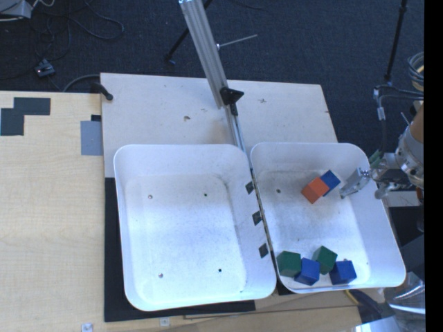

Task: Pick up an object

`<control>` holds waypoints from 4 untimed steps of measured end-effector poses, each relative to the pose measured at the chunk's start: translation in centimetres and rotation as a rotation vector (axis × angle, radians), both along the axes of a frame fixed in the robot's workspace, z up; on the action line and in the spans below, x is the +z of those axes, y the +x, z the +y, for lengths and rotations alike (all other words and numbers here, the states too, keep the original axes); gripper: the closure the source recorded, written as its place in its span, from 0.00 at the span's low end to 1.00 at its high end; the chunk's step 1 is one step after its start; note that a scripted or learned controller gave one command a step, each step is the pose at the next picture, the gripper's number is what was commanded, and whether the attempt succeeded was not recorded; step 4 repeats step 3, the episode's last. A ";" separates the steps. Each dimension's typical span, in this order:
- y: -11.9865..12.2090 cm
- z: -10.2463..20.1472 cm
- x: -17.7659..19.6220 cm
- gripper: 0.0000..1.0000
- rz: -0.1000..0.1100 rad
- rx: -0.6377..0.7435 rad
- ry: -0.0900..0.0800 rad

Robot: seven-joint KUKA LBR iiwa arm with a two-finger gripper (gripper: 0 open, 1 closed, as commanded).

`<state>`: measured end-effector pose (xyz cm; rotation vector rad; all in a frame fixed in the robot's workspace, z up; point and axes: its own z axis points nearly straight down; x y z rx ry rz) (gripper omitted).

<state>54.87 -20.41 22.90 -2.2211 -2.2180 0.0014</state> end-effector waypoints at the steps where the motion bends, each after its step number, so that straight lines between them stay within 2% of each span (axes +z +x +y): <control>1: 5.4 -0.4 -14.0 0.00 0.000 0.007 0.000; 2: 9.9 5.1 -14.0 0.00 0.020 0.002 0.001; 3: 9.7 5.0 -13.1 1.00 0.022 0.006 0.002; 4: 9.7 5.0 -13.1 1.00 0.022 0.006 0.002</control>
